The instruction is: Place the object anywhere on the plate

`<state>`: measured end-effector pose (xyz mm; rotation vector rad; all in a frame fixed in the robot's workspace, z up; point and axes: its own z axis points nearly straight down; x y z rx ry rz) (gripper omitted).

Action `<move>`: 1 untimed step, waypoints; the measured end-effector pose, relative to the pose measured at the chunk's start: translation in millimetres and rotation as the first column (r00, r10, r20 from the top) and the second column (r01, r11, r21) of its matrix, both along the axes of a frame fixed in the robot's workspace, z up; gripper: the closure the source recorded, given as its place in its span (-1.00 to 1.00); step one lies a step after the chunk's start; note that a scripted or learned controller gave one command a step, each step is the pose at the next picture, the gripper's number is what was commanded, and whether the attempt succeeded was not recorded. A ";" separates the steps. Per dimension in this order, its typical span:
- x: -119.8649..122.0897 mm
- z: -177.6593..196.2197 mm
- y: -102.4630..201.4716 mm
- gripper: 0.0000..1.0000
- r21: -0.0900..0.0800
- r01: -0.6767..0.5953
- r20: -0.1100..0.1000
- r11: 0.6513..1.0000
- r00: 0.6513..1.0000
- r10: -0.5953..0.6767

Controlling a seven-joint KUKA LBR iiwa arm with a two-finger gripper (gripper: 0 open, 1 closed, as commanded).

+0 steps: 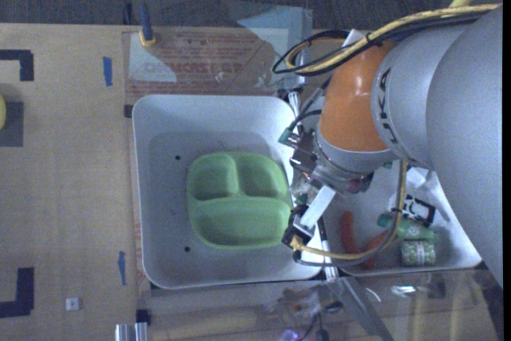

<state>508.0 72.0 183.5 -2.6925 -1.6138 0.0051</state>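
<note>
Cannot tell grip of tool (304, 186). Move gently over green three-part plastic plate (238, 202), then let go near its middle.

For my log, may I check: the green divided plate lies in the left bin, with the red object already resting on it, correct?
Not quite. The camera view shows the red object in the right bin, not on the green divided plate; the plate does lie in the left bin.

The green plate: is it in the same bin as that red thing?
No, the green plate lies in the view's left bin, the red thing in the right bin.
</note>
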 end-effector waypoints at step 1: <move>-29.5 12.7 42.6 1.00 0.002 -0.404 -0.001 0.915 0.915 0.404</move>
